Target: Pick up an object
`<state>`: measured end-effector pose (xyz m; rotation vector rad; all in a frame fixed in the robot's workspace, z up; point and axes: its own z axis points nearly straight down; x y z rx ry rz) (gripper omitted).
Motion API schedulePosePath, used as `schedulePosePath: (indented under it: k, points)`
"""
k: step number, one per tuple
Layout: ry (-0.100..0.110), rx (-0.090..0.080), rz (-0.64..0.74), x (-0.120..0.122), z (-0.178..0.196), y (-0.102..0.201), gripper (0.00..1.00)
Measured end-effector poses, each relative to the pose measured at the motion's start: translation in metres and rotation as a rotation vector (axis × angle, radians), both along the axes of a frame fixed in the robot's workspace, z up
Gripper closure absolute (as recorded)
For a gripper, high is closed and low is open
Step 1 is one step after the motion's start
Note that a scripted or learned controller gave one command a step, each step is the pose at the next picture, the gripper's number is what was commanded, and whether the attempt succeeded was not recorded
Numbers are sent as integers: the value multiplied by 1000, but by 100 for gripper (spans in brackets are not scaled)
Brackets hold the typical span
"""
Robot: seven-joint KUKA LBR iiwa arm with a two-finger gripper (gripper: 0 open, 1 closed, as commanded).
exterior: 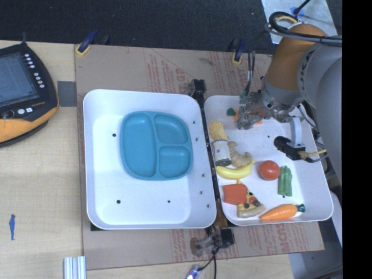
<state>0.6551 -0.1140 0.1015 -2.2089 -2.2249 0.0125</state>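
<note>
Your hand hangs low over the far end of the right bin, close to its far wall, with the arm reaching in from the view's right. From this slant you cannot tell whether the hand is wide or narrow, and nothing can be seen held in it.

All the candidates lie in that same bin. The left bin carries just a blue divided plate, so leave it aside.

Nearest to the hand is a small green-and-orange piece, just beside it toward the view's left, against the far wall. It is too small to name.

Next nearest is the corn, nearer the camera and further toward the view's left, hard against the wall shared with the left bin. Its long axis runs roughly from far to near, so I judge a grip across it would close left-to-right in the view, and the wall may crowd one side.

The banana lies crosswise further down the bin. The tomato sits on more open floor, with a green vegetable just beside it. The carrot lies crosswise at the near wall, well apart from the hand.

The step in hand looks like choosing and descending; the pick is not yet made.
</note>
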Motion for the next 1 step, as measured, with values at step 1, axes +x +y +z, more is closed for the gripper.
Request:
schedulePosePath:
  k: [1]
  points:
    - [-1,0,0,0,0,0,0]
